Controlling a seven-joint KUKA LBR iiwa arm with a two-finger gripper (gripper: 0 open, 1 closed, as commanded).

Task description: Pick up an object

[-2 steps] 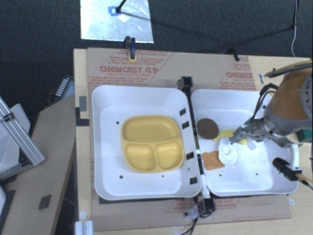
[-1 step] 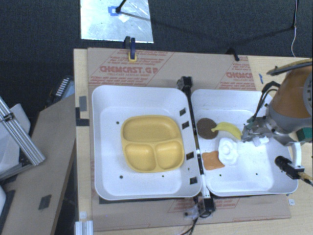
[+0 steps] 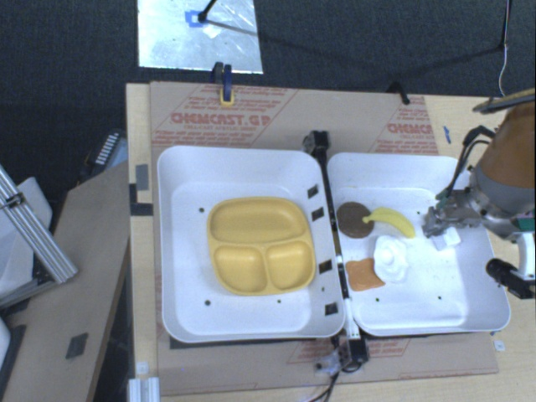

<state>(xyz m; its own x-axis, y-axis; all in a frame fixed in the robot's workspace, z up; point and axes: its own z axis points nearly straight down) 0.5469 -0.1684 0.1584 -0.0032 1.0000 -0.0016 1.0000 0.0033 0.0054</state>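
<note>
Right bin (image 3: 469, 308), loose items clustered toward its 9 o'clock side, near the divider and within the arm's reach. Banana (image 3: 390, 220), the likeliest pick, lies flat with its long axis running from 10 to 4 o'clock, touching the brown disc (image 3: 353, 219). White object (image 3: 391, 259) and orange piece (image 3: 361, 274) lie at the banana's 6 o'clock. Gripper (image 3: 441, 224) hovers at the banana's 3 o'clock; finger spacing cannot be told. Yellow tray (image 3: 255, 244) occupies the left bin (image 3: 180, 182).

a yellow three-compartment tray (image 3: 255, 245) is seated at the centre of the left bin (image 3: 180, 182). brown cardboard printed in red (image 3: 251, 111) is laid under both bins. a yellow clamp (image 3: 226, 90) is fixed at the cardboard's far edge.
</note>
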